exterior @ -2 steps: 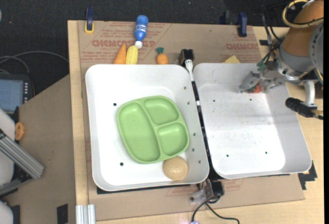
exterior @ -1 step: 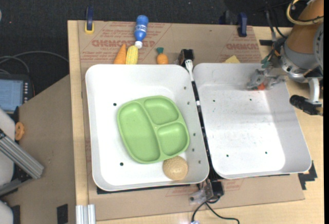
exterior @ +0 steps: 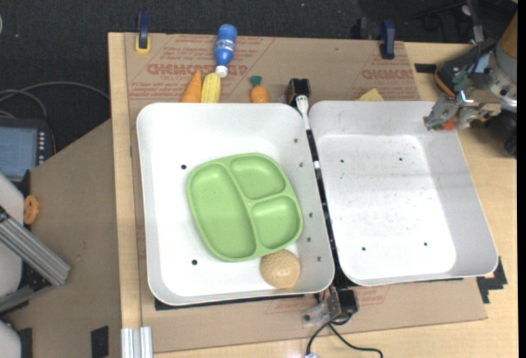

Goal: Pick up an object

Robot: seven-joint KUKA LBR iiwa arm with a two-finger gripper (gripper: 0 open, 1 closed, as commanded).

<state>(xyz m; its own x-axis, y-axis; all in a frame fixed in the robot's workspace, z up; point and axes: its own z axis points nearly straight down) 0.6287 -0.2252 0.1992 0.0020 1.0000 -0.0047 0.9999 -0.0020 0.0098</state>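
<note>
Camera view: looks down on two white bins side by side.
Ball (exterior: 281,268): a round tan thing in the left bin (exterior: 164,143), near its front edge. It touches the front rim of the plate.
Plate (exterior: 242,204): green, with three hollows, lying flat in the middle of the left bin.
How the ball may handle: it looks small and light. It may roll away if pushed from one side. A good hold would be across its middle, from straight above.
How the plate may handle: it looks stiff, light and smooth. It is too wide to hold across, so only its rim gives a place to pinch. It may slip.
Right bin (exterior: 386,184): just beside the left bin, with small dark specks on its floor.
Gripper (exterior: 444,114): at the far right corner of the right bin, well apart from the ball and plate. It is too small and blurry to tell how its grip is set. Nothing shows in it.
Behind the bins: a corn cob (exterior: 211,87), a carrot (exterior: 191,87) and a bottle (exterior: 224,48) lie on the board.
</note>
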